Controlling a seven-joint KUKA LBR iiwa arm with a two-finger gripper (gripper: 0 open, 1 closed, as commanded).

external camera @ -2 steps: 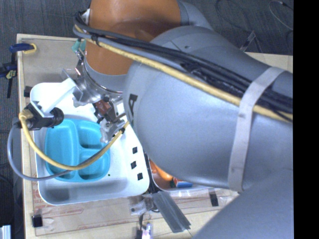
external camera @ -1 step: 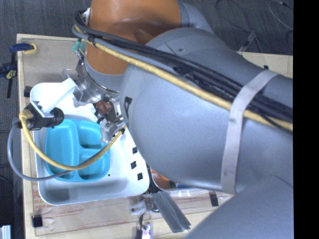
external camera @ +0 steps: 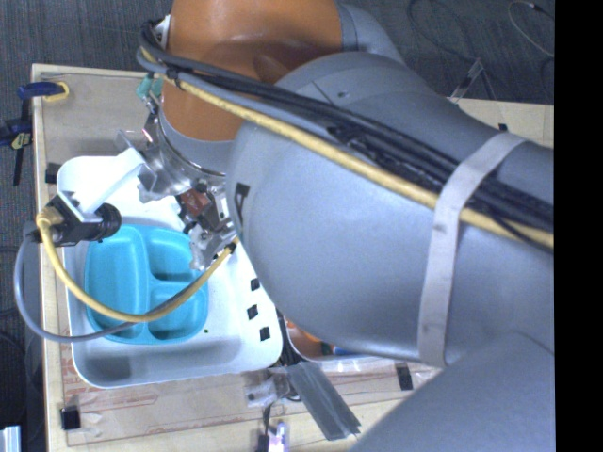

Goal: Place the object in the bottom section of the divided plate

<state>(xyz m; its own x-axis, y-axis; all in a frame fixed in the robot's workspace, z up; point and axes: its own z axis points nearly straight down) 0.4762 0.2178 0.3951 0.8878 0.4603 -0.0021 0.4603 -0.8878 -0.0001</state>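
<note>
Camera view, taken up mostly by the grey arm (external camera: 377,224), reaching in from the right and spreading across most of the frame. Capped at the top by the orange band (external camera: 245,26), broad and rounded, just above the wrist. Underneath, the pale wooden desk (external camera: 89,88), seen along its left and top-left edges, set on a dark carpeted floor (external camera: 85,12). On the desk, the left white bin (external camera: 141,370), shallow, near wall and left rim in plain sight, right side tucked under the arm. Lying flat inside that bin, the blue divided plate (external camera: 127,276): one long section down its left side, two smaller sections on its right, one above the other in the view. Poised over the plate's upper right corner, the tool (external camera: 203,229), a cluster of metal and dark parts hanging below the wrist. Impossible to tell from this angle how wide it stands, or whether gripping anything. Just under the arm's lower edge, right of the bin's wall, a small orange patch (external camera: 303,332), too hidden to identify. At the desk's top-left corner, a blue clamp (external camera: 38,90).
</note>
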